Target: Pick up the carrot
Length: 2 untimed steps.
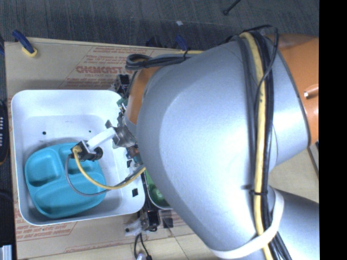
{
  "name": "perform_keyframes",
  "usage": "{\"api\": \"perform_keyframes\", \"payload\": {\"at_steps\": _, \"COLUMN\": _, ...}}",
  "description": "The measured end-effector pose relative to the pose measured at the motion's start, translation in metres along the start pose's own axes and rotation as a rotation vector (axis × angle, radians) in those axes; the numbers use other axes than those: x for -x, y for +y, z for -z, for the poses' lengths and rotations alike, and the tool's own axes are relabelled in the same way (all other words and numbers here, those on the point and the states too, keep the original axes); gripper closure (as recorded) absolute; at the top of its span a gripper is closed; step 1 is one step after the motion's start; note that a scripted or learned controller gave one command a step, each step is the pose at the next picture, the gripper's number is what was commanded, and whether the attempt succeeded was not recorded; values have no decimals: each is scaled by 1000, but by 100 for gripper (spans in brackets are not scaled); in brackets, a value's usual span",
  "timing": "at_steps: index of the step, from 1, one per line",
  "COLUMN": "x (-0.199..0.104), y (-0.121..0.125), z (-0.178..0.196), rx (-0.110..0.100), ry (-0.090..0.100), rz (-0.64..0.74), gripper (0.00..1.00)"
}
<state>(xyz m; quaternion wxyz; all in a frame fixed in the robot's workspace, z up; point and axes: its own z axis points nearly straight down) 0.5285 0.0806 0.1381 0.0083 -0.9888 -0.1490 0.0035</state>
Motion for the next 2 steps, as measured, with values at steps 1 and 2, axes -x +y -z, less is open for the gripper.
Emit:
{"api": "perform_keyframes", "payload": {"at_steps": 1, "x": 0, "y": -2, "z": 8, "rx": -6, "ry": -9, "rz": 16, "gripper": 100}}
{"api": "perform_keyframes", "payload": {"at_steps": 2, "x": 44, "y": -42, "z": 30, "rx": 12, "ry": -8, "rz": -80, "gripper": 100}}
